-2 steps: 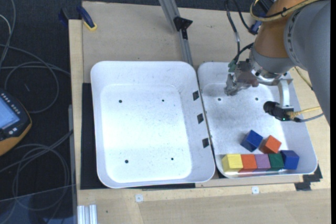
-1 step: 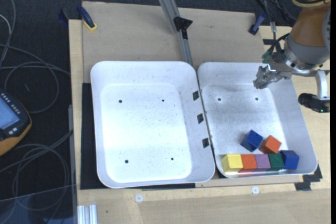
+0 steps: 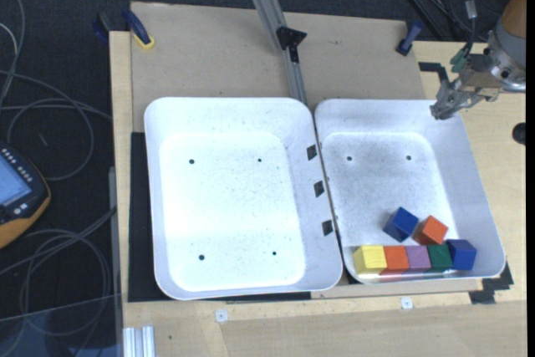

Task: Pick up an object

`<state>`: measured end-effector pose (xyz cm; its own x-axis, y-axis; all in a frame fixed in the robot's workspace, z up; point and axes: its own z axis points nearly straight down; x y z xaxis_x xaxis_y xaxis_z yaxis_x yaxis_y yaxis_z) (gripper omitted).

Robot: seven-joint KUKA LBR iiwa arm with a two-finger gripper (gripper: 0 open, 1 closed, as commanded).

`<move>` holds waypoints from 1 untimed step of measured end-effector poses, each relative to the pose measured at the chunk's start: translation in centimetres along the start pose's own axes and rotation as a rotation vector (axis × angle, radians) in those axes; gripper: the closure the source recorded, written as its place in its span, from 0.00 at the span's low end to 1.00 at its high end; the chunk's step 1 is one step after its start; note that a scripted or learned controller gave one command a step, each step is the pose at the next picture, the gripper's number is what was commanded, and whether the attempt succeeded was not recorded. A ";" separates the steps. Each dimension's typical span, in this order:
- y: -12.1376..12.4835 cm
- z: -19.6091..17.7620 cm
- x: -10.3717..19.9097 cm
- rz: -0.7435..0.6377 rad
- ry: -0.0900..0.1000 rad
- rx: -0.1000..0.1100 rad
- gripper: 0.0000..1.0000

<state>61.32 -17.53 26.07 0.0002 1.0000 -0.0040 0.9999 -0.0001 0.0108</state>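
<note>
Several coloured blocks lie in the near right corner of the right bin [image 3: 376,138]. A row along the front wall reads yellow block [image 3: 370,257], orange block [image 3: 395,257], purple block [image 3: 417,257], green block [image 3: 438,256] and dark blue block [image 3: 461,252]. Behind the row sit a tilted blue block [image 3: 401,223] and an orange-red block [image 3: 432,229]. My gripper [image 3: 444,106] hangs over the far right rim of the right bin, well away from the blocks, with nothing seen between its fingers.
The left bin [image 3: 226,196] sits beside the right one, with black clips [image 3: 318,188] along the shared wall. A slanted metal rail [image 3: 266,4] crosses the back of the bench. Blue clamps [image 3: 139,29] hold the board's far corners. Cables lie on the floor at left.
</note>
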 end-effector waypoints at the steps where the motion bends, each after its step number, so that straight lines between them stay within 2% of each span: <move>1: -1.2 -4.1 7.9 -0.009 0.006 0.004 1.00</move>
<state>60.06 -9.65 30.13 -0.0090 1.0000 0.0021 0.9999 0.0090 0.0064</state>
